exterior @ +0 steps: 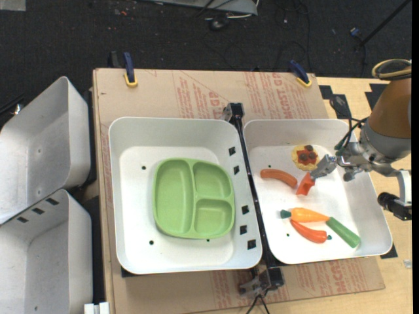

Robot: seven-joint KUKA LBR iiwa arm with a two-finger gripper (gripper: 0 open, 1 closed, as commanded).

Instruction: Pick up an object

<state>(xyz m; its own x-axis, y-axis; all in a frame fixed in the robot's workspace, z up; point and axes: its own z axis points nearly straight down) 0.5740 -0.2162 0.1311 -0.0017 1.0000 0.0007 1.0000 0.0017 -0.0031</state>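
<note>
The right bin (366,201) holds several toy foods. A brown sausage (278,176) lies at its left, and a small round pizza piece (306,156) sits near the back. An orange carrot (308,214), a red-orange pepper (309,231) and a green cucumber (344,233) lie together at the front. A small red-orange piece (305,186) sits just right of the sausage. My gripper (325,165) reaches in from the right, low over the bin, with its tip just above and to the right of that red-orange piece, close to the pizza piece.
The left bin (131,142) holds a green divided plate (194,198). A black divider (245,175) runs between the bins. Two empty white tubs (39,195) stand off the bench at the left. The arm's orange band (396,106) hangs over the right bin's far right edge.
</note>
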